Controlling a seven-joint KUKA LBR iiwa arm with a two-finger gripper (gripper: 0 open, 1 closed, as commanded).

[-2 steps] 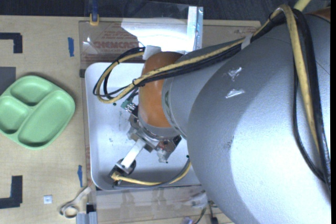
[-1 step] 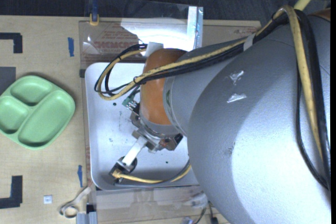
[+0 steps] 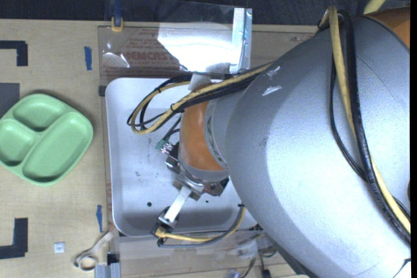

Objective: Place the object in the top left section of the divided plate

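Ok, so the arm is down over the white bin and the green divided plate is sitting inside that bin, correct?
Not quite. The green divided plate is not inside the white bin. It sits on the wooden bench to the left of the bin, as the camera view shows. The rest holds: the arm is down over that bin.

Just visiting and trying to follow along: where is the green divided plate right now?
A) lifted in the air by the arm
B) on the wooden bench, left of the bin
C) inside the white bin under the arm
B: the green divided plate lies on the wooden bench, left of the white bin that the arm reaches over.
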